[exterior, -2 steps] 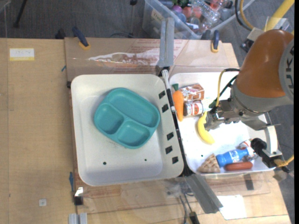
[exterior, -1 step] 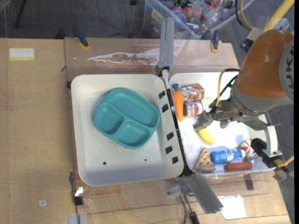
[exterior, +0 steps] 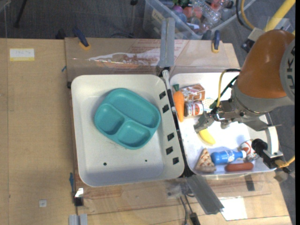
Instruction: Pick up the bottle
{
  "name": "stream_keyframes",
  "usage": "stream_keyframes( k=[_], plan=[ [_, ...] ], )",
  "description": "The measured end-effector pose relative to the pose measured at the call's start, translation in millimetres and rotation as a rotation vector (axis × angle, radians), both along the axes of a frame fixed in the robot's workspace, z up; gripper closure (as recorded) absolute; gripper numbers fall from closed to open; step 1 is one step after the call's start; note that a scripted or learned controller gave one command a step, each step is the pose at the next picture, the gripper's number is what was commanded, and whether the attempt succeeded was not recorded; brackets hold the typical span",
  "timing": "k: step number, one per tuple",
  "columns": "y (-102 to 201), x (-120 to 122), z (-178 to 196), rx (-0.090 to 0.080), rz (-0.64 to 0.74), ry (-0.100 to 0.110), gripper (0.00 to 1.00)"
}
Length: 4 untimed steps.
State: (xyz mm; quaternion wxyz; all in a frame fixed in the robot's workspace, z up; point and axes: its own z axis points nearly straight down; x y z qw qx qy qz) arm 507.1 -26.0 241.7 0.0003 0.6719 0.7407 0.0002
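Note:
The bottle [exterior: 224, 156] is blue with a pale end and lies on its side near the front of the right bin [exterior: 236, 78]. My gripper [exterior: 206, 121] hangs over the middle of that bin, just above a yellow banana [exterior: 206, 136]. It is up and to the left of the bottle and apart from it. The grey arm with its orange band reaches in from the right and covers part of the bin's right side.
The right bin also holds a carrot [exterior: 178, 105], a small carton [exterior: 192, 93], a can [exterior: 194, 109], a pizza slice [exterior: 204, 160] and a sausage [exterior: 239, 166] against the bottle. The left bin [exterior: 84, 168] holds a teal divided plate [exterior: 126, 117]. A box of clutter [exterior: 197, 6] stands behind.

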Motion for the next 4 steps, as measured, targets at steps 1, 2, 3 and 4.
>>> stream_keyframes(
  k=[1, 2, 3, 4],
  plan=[
    [0.0, 0.0, 0.0, 0.000, 0.000, 0.000, 0.00],
    [0.0, 0.0, 0.0, 0.000, 0.000, 0.000, 0.00],
    [101.2, -28.3, -57.3, 0.000, 0.028, 0.002, 0.00],
    [137.2, -27.5, -107.9, 0.004, -0.157, -0.001, 0.00]
  ],
)
